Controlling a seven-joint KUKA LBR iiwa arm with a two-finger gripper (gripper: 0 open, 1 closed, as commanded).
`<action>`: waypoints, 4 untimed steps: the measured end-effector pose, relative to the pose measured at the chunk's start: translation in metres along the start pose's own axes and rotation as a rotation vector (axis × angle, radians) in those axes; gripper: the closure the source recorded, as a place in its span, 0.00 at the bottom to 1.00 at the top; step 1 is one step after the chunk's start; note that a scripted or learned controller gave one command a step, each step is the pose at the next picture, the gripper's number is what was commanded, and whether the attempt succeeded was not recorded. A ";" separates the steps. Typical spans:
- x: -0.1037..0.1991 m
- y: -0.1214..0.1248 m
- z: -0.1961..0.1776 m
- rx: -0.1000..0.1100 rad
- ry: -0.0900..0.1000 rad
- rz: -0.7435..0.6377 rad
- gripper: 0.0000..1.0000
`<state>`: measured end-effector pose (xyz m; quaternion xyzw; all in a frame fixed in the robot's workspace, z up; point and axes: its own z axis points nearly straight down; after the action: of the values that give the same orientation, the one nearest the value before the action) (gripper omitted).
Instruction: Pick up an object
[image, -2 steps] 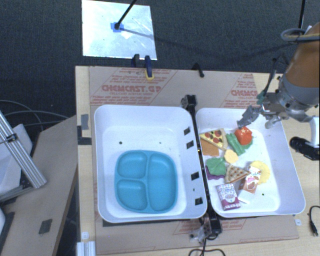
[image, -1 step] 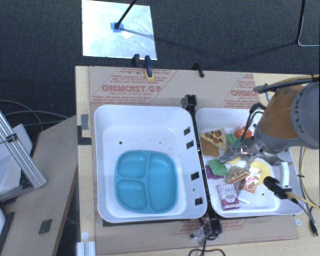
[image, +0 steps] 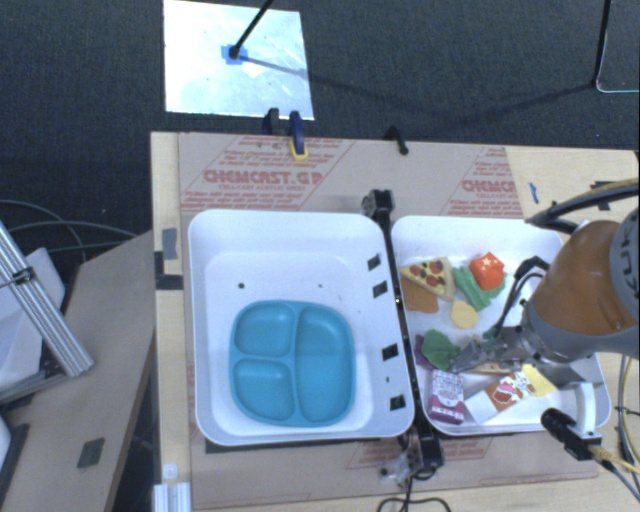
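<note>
I saw the grey arm with its orange band (image: 590, 275) reaching into the right white bin (image: 560, 425), its end effector (image: 478, 352) low among the toys beside a dark green leafy piece (image: 437, 348). I could not tell its grip state. A pizza-slice toy (image: 427, 274), orange-red block (image: 487, 268) and yellow piece (image: 464, 315) lay nearby. The left white bin (image: 215, 330) held a blue divided plastic plate (image: 293, 361).

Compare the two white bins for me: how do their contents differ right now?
The left bin holds one big blue divided plate, lying flat; the right bin holds many small mixed-colour toys, such as a pizza slice. The gripper is over the right bin, not the left. Both are shallow and white.
</note>
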<state>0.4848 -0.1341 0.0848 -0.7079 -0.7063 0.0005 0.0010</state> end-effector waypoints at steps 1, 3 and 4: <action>0.015 0.002 0.000 -0.004 0.000 -0.006 0.00; 0.044 0.003 -0.010 -0.006 0.000 -0.006 1.00; 0.115 0.004 -0.105 -0.012 0.002 -0.015 1.00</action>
<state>0.4890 -0.0187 0.1894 -0.7025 -0.7117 -0.0046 -0.0026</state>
